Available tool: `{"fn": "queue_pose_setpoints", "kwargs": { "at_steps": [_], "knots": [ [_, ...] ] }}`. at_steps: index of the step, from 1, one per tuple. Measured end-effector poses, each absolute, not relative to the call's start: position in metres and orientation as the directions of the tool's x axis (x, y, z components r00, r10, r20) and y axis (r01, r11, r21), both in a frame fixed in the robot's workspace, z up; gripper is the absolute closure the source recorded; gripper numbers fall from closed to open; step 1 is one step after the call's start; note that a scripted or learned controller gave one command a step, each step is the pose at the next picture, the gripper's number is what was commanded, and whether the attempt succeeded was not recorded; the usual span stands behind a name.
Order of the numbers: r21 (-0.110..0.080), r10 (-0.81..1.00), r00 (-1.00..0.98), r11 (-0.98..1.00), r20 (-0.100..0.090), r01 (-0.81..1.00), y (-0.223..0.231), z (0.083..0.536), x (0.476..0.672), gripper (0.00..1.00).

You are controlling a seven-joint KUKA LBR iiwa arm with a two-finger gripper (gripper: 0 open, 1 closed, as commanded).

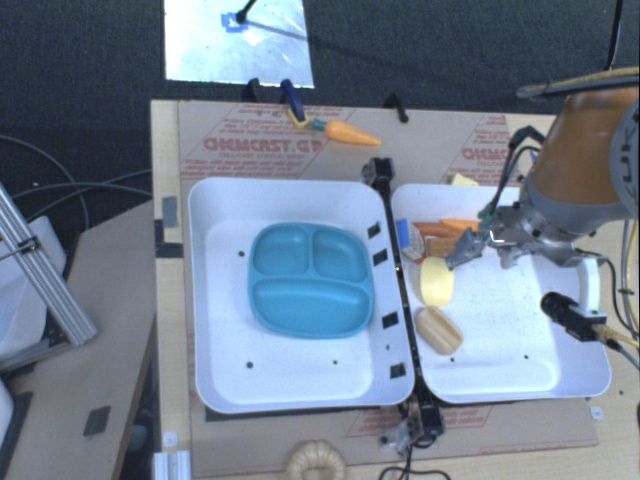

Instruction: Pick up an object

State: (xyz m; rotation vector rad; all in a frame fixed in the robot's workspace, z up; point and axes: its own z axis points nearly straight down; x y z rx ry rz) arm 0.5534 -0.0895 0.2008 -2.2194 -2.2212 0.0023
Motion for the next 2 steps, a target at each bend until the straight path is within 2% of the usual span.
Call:
{"fn": "queue_pose_setpoints", "kwargs": {
  "at_steps": [2],
  "knots": [
    [-0.003,1.000,-0.001,0.001,0.001,1.000,-0.103,0.102,0.553,0.00]
  ]
}}
